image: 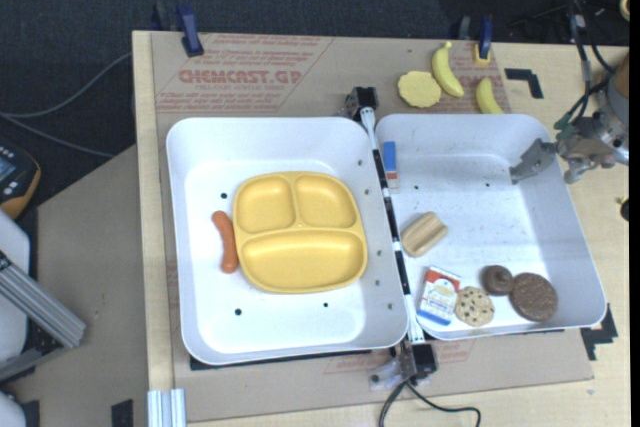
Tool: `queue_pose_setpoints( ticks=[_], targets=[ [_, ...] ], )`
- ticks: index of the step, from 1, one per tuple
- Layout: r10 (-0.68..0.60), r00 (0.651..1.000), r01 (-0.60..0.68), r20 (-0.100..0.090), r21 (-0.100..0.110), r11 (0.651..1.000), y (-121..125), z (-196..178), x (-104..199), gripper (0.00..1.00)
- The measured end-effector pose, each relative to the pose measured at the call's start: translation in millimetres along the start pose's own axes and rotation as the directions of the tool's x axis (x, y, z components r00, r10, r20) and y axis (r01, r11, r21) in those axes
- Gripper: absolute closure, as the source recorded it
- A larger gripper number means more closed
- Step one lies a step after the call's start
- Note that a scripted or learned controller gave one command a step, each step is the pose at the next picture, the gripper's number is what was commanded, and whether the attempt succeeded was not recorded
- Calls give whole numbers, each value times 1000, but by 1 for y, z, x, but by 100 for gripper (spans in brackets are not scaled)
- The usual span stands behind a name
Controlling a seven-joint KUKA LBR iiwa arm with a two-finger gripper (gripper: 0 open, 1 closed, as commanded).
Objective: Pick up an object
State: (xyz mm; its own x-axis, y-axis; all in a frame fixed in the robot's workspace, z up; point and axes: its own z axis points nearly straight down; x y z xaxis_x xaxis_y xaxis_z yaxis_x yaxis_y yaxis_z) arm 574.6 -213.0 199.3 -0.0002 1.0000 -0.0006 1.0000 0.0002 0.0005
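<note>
arm waits at the edge of a stocked bin, nothing in hand

toy food lies in the right bin point(560, 215), the likely hunting ground for a pick: a tan bread piece point(422, 234) near the bin's left wall, and along the front edge a small printed packet point(438, 296), a chocolate-chip cookie point(474, 306), a dark doughnut point(496, 279) and a round brown cookie point(533, 296). the front pieces sit close together, some touching, which may make a clean pinch harder than on the bread, which lies apart on open floor. a slim blue-and-white item point(389, 162) rests against the divider at the back. the gripper point(545, 160) hangs over the bin's far right corner, one grey finger jutting left; nothing is seen between its fingers, and how wide they stand cannot be told from this angle. judged from its place, the pick has not begun. in the left bin point(190, 155) a yellow divided plate point(297, 231) sits centred with a sausage point(226, 241) just beside its left rim. behind the bins, on the bench point(250, 75), two bananas point(447, 69) and a yellow round piece point(419, 89) lie outside the bins.
</note>
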Motion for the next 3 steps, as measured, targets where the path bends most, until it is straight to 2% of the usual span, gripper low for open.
queue_pose_setpoints(
  ticks=[1,2,3],
  targets=[
    [-1,1000,1,-4,7,1000,-22,121,34,0],
    [-9,1000,9,-3,-7,1000,58,114,107,0],
    [5,1000,-5,5,-5,1000,81,114,14,0]
  ],
)
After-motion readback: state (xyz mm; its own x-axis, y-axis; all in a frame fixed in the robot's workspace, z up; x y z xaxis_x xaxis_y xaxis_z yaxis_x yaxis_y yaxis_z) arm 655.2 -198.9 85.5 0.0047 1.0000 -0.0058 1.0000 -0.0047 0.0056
